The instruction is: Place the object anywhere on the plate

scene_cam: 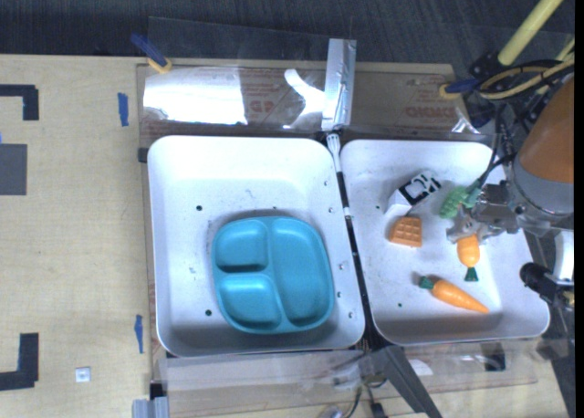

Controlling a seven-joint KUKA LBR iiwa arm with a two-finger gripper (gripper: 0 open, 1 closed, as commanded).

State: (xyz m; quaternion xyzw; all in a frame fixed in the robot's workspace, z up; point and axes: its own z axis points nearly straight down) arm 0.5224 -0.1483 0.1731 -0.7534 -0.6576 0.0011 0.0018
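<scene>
Two shallow white bins sit side by side on the bench. The left bin point(173, 179) holds a blue plate point(272, 272) with three compartments, lying a little toward the near side of the bin floor. The right bin point(392, 307) holds the loose items: a waffle-patterned orange piece point(406, 231) near the divider, a black and white block point(419, 188) just behind it (its white marking looks like a letter or symbol, too small to read), a small green toy point(453, 202) beside the block, a small orange toy with a green end point(468, 253), and a longer toy carrot point(454, 295) lying toward the near right corner with its green top pointing left. The arm point(547, 156) reaches in from the right, its orange band above the wrist, and the gripper point(474, 222) sits low over the right bin just above the small orange toy and next to the green one; whether its jaws are wide, narrow or closed on anything cannot be told from this angle. The small orange toy lies right at the gripper, well apart from the plate. Behind the bins lies brown cardboard point(274, 95) under a glossy clear sheet, with reddish printed text too blurred to read.
</scene>
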